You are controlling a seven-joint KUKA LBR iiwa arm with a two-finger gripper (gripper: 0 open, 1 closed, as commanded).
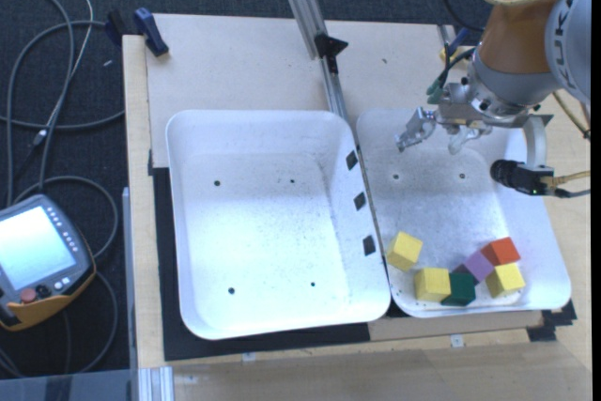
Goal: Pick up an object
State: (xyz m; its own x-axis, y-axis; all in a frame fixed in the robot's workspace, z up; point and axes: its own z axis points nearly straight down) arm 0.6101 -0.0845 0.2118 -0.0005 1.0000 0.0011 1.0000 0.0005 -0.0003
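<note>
Even, bright overhead light; white bins [254, 122] slightly washed out; soft shadows; mild softness throughout; frame corners darker.

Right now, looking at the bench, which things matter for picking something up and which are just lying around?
Part of the job:
gripper, above the right bin, nothing between its fingers
yellow blocks
orange block
purple block
green block

Just lying about:
left bin
blue clamp
teach pendant
cables on the floor
</note>
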